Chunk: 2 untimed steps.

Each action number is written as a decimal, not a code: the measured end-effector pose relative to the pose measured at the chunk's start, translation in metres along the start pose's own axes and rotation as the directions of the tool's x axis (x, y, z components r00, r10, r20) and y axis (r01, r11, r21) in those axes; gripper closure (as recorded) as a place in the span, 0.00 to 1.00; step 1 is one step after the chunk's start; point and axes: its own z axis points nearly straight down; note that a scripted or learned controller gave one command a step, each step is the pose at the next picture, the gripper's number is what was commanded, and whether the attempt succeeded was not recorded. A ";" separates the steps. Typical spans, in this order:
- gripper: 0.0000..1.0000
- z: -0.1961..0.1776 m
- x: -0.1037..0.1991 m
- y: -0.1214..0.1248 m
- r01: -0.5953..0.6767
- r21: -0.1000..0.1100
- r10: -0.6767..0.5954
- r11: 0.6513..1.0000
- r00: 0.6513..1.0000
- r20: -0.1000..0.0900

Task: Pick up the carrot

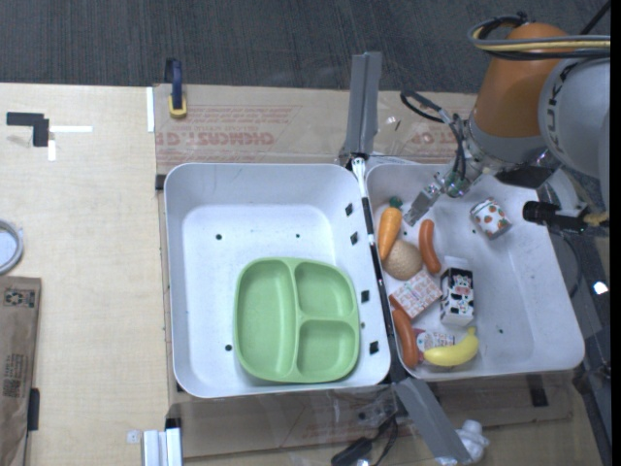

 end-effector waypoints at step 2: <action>1.00 0.027 0.004 -0.002 0.065 -0.003 -0.065 0.998 0.998 0.003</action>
